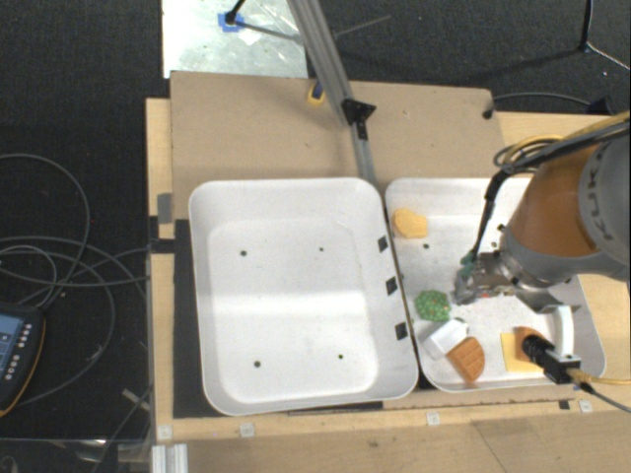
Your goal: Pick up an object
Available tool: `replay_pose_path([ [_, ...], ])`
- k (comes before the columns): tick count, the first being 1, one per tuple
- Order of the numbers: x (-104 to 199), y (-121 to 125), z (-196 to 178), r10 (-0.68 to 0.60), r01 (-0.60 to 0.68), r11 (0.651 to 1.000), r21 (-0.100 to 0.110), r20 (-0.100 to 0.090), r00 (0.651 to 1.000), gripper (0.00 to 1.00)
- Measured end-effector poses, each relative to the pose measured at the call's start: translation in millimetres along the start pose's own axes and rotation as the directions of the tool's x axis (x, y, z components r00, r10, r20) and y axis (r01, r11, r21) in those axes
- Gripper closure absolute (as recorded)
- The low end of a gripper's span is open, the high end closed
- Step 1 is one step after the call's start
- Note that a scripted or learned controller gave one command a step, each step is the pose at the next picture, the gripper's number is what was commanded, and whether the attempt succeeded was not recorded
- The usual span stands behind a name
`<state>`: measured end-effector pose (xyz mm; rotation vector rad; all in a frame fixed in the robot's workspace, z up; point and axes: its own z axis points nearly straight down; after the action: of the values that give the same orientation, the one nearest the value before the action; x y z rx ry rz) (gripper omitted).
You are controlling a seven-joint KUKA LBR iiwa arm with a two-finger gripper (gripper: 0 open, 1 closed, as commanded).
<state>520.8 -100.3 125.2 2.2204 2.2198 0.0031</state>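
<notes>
In the right bin [449, 197] lie a yellow-orange lump [411, 225] near the back left, a green knobbly ball [432, 305] by the left wall, a white block [445, 337] and a brown oval piece [469, 359] at the front, and a flat yellow piece [515, 351] at the front right. My gripper [470, 287] hangs low over the middle of this bin, just right of the green ball, and I see nothing held in it. The arm's grey and orange wrist covers the bin's right part.
The left bin [296, 294] stands beside the right one, its walls touching it along black clips. A grey metal pole [325, 57] slants down from the top to the bins' back edge. Cables lie on the dark floor at the left.
</notes>
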Motion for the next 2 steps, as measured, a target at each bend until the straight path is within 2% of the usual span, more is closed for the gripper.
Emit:
replay_pose_path([
  [2,0,-1,-111,-0.006,0.006,1.0,-0.005,0.002,1.0,1.0],
])
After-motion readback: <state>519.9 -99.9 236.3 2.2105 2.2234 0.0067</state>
